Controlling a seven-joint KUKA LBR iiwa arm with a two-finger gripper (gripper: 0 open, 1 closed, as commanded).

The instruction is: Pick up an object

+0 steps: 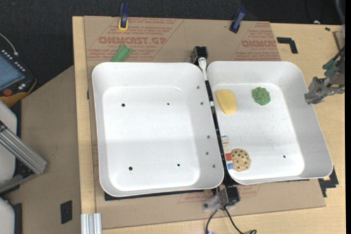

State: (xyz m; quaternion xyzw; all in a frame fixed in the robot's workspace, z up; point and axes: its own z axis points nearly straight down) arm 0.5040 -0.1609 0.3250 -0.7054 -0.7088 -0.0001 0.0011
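so, left bin (109, 118) and right bin (296, 118) side by side on bench (82, 90). gripper (320, 90) at right bin's right rim, outside it, nothing seen held; jaw state cannot tell. inside right bin: yellow object (226, 102) near left wall, green object (261, 96) just beside, cookie-like object (240, 159) at front-left corner.

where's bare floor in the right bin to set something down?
Right white bin: widest bare patch is the right half, below the green bumpy lump and right of the round speckled cookie. Crowded along the left wall, where the yellow oval piece and the cookie sit. The claw is at the right rim.
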